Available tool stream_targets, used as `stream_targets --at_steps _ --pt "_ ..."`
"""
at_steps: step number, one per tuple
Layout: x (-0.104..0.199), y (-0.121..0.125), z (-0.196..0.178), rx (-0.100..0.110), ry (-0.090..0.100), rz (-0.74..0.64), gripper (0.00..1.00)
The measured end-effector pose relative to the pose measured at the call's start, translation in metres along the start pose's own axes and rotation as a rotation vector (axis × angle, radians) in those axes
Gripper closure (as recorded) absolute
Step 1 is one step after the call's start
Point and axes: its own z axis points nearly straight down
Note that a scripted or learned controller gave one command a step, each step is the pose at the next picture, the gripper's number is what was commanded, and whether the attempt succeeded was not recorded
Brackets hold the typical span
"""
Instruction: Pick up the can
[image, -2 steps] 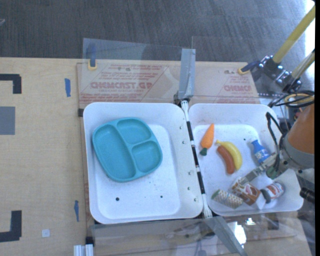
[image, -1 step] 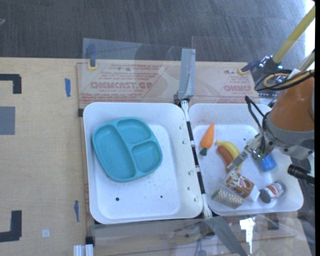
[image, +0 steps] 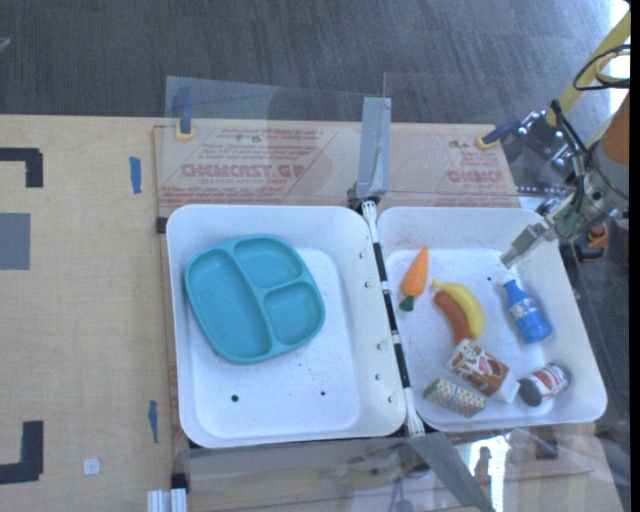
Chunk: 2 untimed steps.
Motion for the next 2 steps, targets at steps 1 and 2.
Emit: stream_targets --at_steps 1,2 --pt "0.019 -0.056 0.072 0.002 0.003 -0.103 0.00" --pt "0.021 -0.102 0.114 -0.013 -0.018 -0.038 0.00"
